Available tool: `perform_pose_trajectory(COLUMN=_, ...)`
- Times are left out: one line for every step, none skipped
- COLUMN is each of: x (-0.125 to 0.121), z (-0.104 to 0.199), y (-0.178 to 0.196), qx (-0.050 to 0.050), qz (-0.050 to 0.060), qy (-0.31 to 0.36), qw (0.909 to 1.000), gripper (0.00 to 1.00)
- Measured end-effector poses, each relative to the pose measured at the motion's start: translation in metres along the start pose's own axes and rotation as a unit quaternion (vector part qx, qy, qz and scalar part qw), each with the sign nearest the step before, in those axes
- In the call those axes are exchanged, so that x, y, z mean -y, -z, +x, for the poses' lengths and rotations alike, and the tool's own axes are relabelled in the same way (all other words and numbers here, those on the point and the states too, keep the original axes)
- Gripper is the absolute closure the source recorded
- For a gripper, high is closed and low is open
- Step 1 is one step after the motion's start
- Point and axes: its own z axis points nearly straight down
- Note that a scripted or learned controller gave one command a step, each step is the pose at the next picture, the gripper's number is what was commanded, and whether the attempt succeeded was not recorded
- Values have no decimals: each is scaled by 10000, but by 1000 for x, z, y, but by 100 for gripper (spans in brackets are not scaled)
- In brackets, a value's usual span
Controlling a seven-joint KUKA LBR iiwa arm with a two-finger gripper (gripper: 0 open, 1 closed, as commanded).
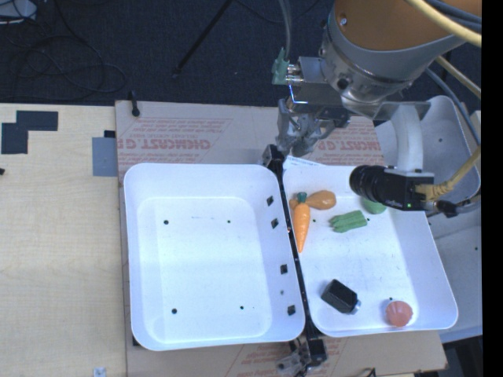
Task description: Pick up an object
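Pale wood surface [55, 234] fills the near left of the camera view, with a sheet of printed cardboard [196, 136] laid over it and dark floor strewn with cables behind. On the cardboard sit two shallow white bins side by side, meeting along a black divider [287, 234].

Left of the divider, the left bin [141, 203] shows only its bare white floor with a few small dark spots.

Right of the divider, the right bin [428, 281] carries the loose things. An orange carrot [300, 225] lies just beside the divider, lengthwise along it, with an orange rounded piece [321, 201] touching its top end. A green pod-like piece [347, 221] lies further right of the divider. Toward the near end are a small black block [340, 296] and, further right, a pink ball [398, 313].

From the upper right the grey arm with its orange band [393, 10] leans in, its wrist pointing down. The jaws [295, 146] hang over the far end of the divider, above the carrot's top; whether they are open or closed cannot be told, and nothing shows between them.
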Motion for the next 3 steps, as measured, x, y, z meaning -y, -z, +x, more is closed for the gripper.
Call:
perform_pose_trajectory(x=34, z=98, y=-103, qx=41, qz=141, qy=38, qw=9999, gripper=100)
perform_pose_trajectory(x=33, z=76, y=-158, qx=47, qz=124, qy=-16, qw=9999, gripper=100)
perform_pose_trajectory(x=-94, z=92, y=-189, qx=19, qz=47, qy=-15, qw=10000, gripper=100)
